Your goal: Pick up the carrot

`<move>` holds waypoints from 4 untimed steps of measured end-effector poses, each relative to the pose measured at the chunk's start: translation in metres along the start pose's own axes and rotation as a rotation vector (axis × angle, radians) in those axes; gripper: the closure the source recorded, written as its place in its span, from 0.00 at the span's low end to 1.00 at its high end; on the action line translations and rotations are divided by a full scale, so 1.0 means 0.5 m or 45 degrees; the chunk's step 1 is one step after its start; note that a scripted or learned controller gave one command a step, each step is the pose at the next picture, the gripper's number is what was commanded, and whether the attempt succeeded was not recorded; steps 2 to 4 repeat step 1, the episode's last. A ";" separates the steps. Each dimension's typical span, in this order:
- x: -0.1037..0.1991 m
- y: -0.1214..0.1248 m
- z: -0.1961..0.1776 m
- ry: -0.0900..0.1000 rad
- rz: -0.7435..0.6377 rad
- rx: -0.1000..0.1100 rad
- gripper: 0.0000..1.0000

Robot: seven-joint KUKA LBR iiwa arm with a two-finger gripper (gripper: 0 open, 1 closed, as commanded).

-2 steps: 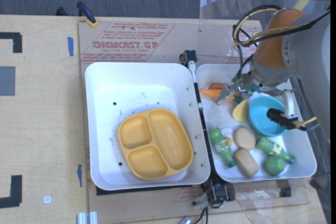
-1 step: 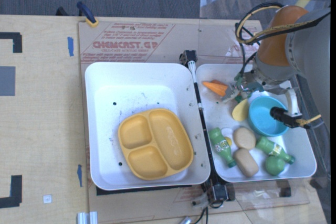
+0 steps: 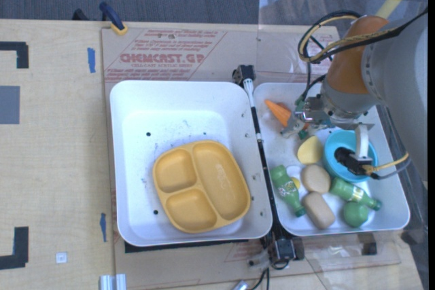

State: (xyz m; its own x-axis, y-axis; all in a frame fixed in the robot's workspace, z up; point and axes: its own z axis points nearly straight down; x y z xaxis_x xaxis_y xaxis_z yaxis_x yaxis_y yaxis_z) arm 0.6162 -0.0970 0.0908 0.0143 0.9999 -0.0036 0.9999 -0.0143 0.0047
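Note:
The carrot [image 3: 276, 111] is a small orange piece lying near the back left corner of the right bin [image 3: 397, 214]. My gripper [image 3: 301, 119] hangs low just to the right of the carrot, close to its thicker end. Whether it touches the carrot is not clear from this angle. The grey arm with its orange band [image 3: 350, 61] comes in from the right, above the bin's back half.
A yellow divided plate [image 3: 200, 185] lies in the left bin [image 3: 136, 112]. Crowded into the right bin are a yellow lemon [image 3: 308, 149], a blue bowl [image 3: 345, 156], a green bottle [image 3: 286, 191], two tan potatoes [image 3: 315, 178] and green pieces [image 3: 355, 212].

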 end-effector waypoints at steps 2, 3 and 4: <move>0.170 0.105 -0.197 0.007 0.281 -0.005 1.00; 0.170 0.105 -0.197 0.007 0.281 -0.005 1.00; 0.170 0.105 -0.197 0.007 0.281 -0.005 1.00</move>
